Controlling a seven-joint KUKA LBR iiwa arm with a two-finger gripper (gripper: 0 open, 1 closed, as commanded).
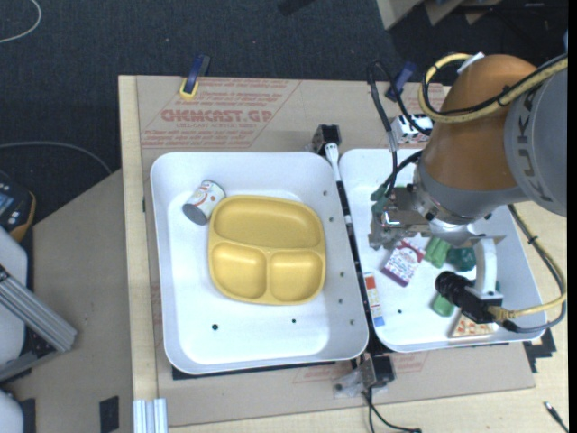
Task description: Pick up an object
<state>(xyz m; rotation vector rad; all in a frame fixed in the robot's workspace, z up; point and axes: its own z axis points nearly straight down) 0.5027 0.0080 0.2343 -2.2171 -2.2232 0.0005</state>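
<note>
Yellow plastic dominates the left bin, where a three-compartment plate lies flat near the middle, its two small wells toward the camera. A small white cup lies on its side just beside the plate's far-left corner, its dark mouth pointing toward the bin's left wall.

The grey-and-orange arm reaches in from the right and hangs over the right bin, covering much of its far half. Its hand points down over the bin's left side, close to the divide between the two bins. From this angle I cannot tell whether the hand is open, closed or gripping anything.

The objects to pick in the right bin cluster under and around the wrist. A purple-and-white packet lies tilted just below the hand in the view, near it, though contact cannot be judged. To its right a teal-green item is partly hidden by the wrist, and a second green piece lies closer to the camera. A narrow red, white and blue strip runs along the bin's left wall. An orange-patterned packet rests near the front-right corner.

Both bins sit side by side on a brown tabletop printed with red lettering.
</note>
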